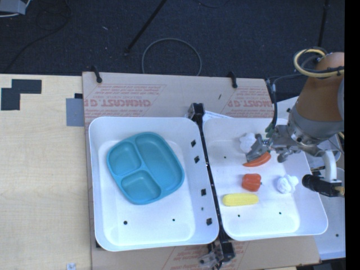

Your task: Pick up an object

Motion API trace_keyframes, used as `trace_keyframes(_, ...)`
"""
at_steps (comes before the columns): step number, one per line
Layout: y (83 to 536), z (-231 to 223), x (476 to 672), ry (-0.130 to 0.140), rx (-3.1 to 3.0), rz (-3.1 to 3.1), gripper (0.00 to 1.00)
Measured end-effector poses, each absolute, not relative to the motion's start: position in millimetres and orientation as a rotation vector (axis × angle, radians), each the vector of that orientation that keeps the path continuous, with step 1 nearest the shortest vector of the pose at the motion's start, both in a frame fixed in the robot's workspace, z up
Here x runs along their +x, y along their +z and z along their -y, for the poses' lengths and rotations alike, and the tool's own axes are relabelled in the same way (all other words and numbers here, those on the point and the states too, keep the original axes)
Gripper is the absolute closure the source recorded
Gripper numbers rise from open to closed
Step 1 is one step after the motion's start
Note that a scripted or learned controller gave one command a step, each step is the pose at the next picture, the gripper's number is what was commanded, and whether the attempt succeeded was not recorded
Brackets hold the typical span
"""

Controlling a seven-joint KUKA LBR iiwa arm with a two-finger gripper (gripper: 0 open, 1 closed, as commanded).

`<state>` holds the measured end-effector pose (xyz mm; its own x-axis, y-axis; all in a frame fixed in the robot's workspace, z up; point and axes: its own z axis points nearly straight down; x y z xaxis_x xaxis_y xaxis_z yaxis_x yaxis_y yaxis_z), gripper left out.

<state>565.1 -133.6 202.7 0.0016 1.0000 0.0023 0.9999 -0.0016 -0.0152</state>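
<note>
on the bench, the left bin [112, 229] holds a blue tray [145, 167]. in the right bin [306, 221], the gripper [260, 152] pinches an orange carrot [257, 160], above a red pepper [251, 181] and yellow corn [240, 199].

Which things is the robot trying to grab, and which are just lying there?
For the job:
end effector
orange-red chili toy right under it
red pepper toy
yellow corn toy
two white crumpled lumps

Just lying about:
blue divided plate in the left bin
</note>
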Motion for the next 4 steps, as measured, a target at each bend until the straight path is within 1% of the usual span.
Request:
trace_keyframes(1, 210, 134, 568.0, 0.002, -2.221, 2.221, 0.00)
trace_keyframes(2, 163, 126, 562.6, 0.007, -2.215, 2.217, 0.00)
trace_keyframes(3, 111, 129, 551.9, 0.008, -2.216, 2.216, 0.00)
trace_keyframes(4, 86, 127, 551.5, 0.004, -2.219, 2.218, 0.00)
